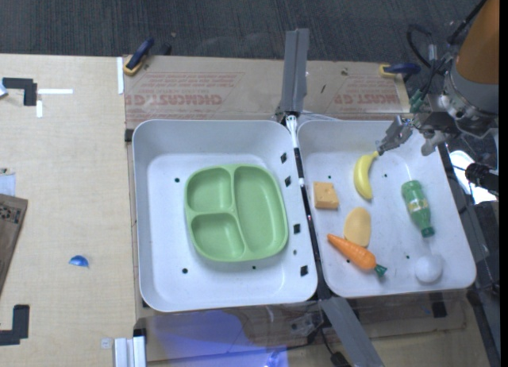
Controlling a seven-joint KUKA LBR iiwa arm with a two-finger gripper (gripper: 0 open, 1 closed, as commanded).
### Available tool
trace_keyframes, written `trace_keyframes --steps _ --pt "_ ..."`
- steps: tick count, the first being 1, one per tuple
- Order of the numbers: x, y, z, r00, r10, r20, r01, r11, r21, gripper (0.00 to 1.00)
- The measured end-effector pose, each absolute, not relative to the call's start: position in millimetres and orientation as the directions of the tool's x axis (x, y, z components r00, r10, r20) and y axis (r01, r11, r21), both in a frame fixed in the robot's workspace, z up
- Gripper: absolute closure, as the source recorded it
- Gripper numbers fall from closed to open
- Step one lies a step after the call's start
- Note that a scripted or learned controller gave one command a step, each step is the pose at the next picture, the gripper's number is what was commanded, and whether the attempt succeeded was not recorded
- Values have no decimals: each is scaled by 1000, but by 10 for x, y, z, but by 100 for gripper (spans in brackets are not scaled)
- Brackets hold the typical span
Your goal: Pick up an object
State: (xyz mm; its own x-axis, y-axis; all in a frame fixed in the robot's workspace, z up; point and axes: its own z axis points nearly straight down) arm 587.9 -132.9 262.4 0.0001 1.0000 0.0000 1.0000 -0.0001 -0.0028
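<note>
Wood table [63, 198], two bins; end effector [390, 141] above banana [363, 175], grip state can't tell, probably empty. Descend centred, straddle banana's narrow width.

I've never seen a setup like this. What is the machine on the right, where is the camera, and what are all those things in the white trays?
The picture comes from one camera fixed above a bench, looking down at a slant. On the right is a robot arm, grey with an orange band, reaching in; at its end is a two-finger gripper, a simple claw for picking things up. It hovers over the far edge of the right bin, with nothing visibly held.

Two shallow white bins sit side by side. The left bin holds a green divided plate. The right bin holds toy-like items: a banana nearest the gripper, a tan block, a pale yellow oval piece, a carrot, a green bottle and a white ball.
</note>
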Motion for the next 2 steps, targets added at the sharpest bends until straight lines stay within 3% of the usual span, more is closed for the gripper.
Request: trace_keyframes --steps 1,2 --pt "6294 -1320 1751 -71 998 -1 998 71 -3 0" --pt "6321 -1570 922 -12 1000 -2 1000 12 1 0"
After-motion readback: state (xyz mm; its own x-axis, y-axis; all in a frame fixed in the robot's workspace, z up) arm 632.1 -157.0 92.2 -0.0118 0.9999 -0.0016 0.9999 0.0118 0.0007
